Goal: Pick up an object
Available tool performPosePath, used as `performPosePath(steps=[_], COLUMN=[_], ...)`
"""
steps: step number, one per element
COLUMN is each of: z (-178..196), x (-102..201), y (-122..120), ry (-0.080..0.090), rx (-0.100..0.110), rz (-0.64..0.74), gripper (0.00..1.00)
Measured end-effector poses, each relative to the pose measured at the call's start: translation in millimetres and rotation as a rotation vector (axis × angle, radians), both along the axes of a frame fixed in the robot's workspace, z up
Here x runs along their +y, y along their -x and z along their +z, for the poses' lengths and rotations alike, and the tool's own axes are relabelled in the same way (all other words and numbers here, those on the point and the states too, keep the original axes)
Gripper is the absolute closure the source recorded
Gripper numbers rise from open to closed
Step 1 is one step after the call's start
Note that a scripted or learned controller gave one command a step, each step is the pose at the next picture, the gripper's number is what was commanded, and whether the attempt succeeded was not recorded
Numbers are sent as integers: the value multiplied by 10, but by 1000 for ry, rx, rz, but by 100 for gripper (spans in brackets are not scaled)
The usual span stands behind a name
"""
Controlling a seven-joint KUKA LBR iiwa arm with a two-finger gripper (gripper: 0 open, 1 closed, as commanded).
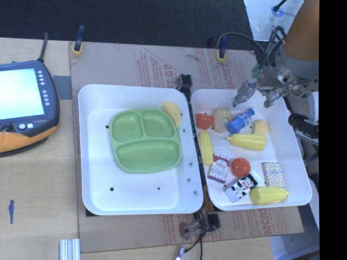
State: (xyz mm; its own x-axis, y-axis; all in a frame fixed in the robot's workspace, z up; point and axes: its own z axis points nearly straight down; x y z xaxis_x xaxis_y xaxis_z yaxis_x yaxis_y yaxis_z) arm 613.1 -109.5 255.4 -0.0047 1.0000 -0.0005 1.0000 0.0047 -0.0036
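Blue plastic toy bottle (239,121) lies tilted among small toys in the upper middle of the right white bin (300,161). It looks light, rigid and slick; its round body suits a cross-wise pinch. End effector (256,95) hovers just above it, spread open, holding nothing.

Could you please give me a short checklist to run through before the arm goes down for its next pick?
1. Gripper carries nothing: ok, it hangs bare above the far edge of the right bin.
2. Fingers spread for a grasp: ok, they stand apart.
3. A target sits close by: ok, the blue bottle lies just below the gripper.
4. Target free of neighbours: not ok, the bottle touches the beige toy and sits close to the corn cob.
5. Green tray out of the way: ok, it lies in the left bin.
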Motion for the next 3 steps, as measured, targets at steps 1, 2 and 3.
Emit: performPosePath(steps=[1, 2, 3], z=[-655, -1625, -1549], x=[-237, 113, -124], y=[737, 66, -390], ry=[1, 1, 1], rx=[1, 2, 13], rz=[0, 2, -3], gripper=[0, 0, 0])
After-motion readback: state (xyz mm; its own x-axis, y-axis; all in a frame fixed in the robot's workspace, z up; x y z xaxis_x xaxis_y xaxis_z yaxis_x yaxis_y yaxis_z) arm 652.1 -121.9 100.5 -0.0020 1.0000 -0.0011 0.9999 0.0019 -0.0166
